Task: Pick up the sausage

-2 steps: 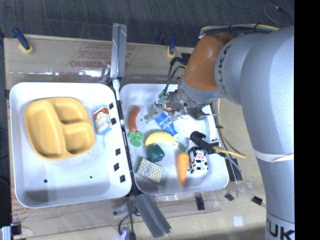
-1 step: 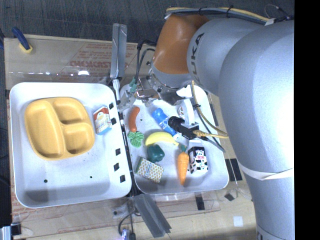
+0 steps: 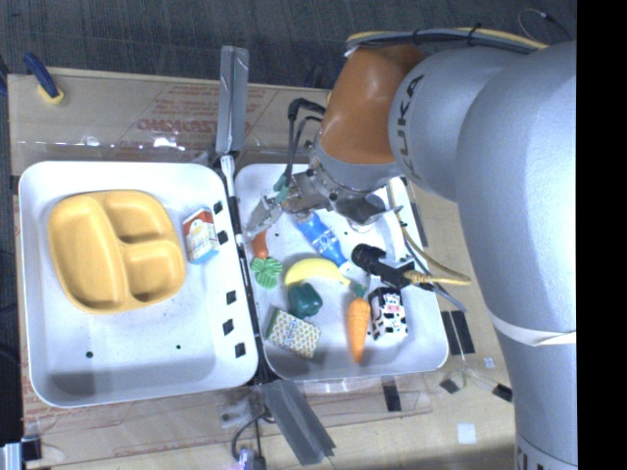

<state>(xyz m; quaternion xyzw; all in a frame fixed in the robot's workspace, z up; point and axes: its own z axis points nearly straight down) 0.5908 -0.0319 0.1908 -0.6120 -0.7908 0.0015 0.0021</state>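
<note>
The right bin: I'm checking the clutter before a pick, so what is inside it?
The right bin holds a banana, carrot, blue packet, green toy, patterned block and cow-patterned item. The arm covers its upper part.

Yellow tray (image 3: 116, 248) left bin; banana (image 3: 312, 271), carrot (image 3: 358, 327) (orange) right bin.

tray (image 3: 116, 251) yellow | carrot (image 3: 359, 327) orange | banana (image 3: 313, 272) yellow | bins (image 3: 59, 360) white
</note>
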